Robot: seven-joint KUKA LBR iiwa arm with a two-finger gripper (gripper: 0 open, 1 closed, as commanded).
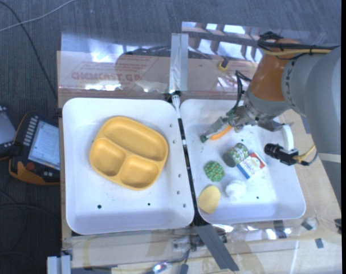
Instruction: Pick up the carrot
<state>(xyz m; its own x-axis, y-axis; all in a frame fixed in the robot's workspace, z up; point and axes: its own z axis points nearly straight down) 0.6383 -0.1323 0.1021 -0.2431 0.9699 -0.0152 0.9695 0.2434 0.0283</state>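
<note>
Two white bins are seen side by side. The carrot [218, 133] is found in the right bin [287, 207], in its upper left part, lying at a slant with the green top pointing down-left and the orange root rising toward the upper right. The gripper [236, 120] is lowered at the root end of the carrot; its tips are seen touching or just beside that end, but whether the carrot is clasped cannot be told, the parts being too small and crowded.

Below the carrot, well apart from the gripper, a green-labelled can [237, 153], a red and white packet [252, 165], a green ball [214, 170], a white lump [236, 190] and a yellow lemon [208, 198] are noted. A yellow divided plate [129, 152] is lying in the left bin [81, 210].
</note>
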